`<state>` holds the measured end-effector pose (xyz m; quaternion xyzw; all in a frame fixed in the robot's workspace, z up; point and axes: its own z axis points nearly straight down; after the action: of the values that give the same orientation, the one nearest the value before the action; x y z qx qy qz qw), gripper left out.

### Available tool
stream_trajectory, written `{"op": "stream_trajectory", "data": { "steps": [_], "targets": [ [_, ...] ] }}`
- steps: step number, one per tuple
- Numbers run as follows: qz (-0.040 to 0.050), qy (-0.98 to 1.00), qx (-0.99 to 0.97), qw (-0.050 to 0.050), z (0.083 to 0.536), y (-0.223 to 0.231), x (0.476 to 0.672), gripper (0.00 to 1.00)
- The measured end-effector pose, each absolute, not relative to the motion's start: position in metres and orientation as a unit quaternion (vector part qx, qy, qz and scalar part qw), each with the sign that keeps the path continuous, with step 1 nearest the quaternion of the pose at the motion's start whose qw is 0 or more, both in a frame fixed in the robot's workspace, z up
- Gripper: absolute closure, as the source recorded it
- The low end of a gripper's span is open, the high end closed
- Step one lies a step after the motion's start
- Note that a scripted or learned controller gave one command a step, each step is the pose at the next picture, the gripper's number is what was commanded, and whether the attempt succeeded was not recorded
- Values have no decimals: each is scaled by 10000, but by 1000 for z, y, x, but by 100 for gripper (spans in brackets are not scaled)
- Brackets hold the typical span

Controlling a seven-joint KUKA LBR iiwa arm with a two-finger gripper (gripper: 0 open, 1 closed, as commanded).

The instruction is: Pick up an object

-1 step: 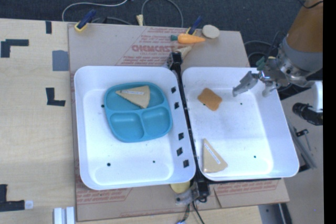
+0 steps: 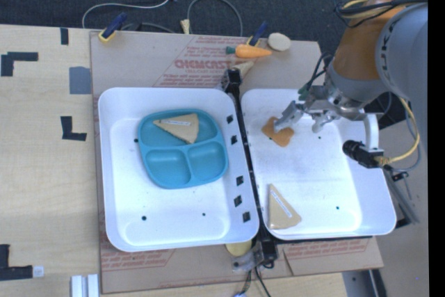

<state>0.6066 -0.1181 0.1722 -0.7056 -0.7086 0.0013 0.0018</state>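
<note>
We see the gripper [image 2: 300, 116] spread open over the right bin [image 2: 361, 219], and the small brown food piece [image 2: 277, 131] lies just off its left fingertip toward the divider between the bins, in the bin's far half.

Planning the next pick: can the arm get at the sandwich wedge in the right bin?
Probably yes. The sandwich wedge lies flat and alone near the right bin's front edge, nothing on it; the pincer hangs over the same bin.

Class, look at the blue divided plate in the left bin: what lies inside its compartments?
The blue plate holds one triangular sandwich slice in its top compartment. Whatever lies beneath that slice is covered.
</note>
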Motion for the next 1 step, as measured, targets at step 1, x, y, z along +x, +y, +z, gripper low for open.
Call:
{"op": "stream_trajectory", "data": {
  "steps": [1],
  "targets": [
    [5, -7084, -7058, -24, 82, -99, 641, 0]
  ]
}}
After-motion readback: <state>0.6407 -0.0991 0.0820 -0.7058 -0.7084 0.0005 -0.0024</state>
